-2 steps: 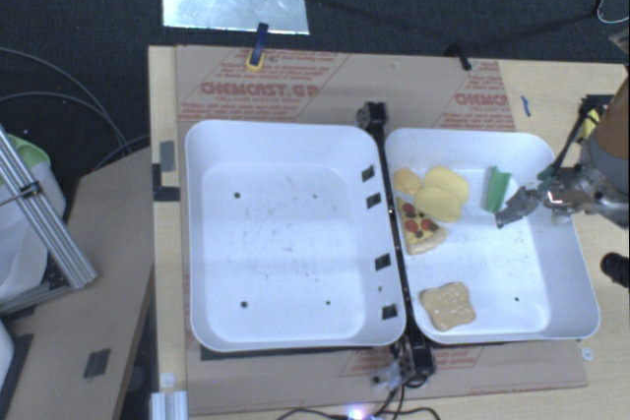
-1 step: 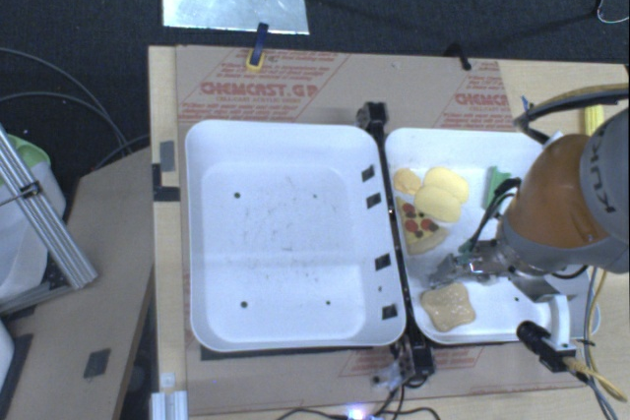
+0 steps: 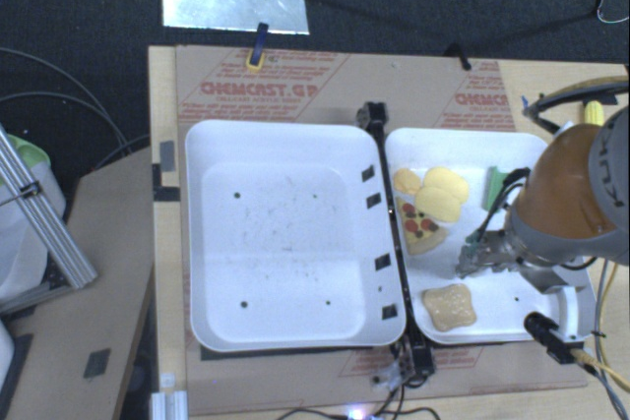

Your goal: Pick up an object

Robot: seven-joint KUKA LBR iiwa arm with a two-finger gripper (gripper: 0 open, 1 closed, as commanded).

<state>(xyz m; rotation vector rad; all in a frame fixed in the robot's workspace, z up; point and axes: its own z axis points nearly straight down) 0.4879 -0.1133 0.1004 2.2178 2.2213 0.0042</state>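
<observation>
Brown cardboard-topped bench [image 3: 325,79], bearing two shallow white bins side by side: left bin [image 3: 285,236] at nine o'clock, right bin [image 3: 463,141] at three o'clock.

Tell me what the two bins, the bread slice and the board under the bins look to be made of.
Bins: likely moulded plastic, smooth white with a soft sheen and rounded corners. Bread slice: probably toy foam or plastic; matte tan, speckled, but too small to be sure. Board: seemingly cardboard or fibreboard, flat matte tan with red printed lettering.
</observation>
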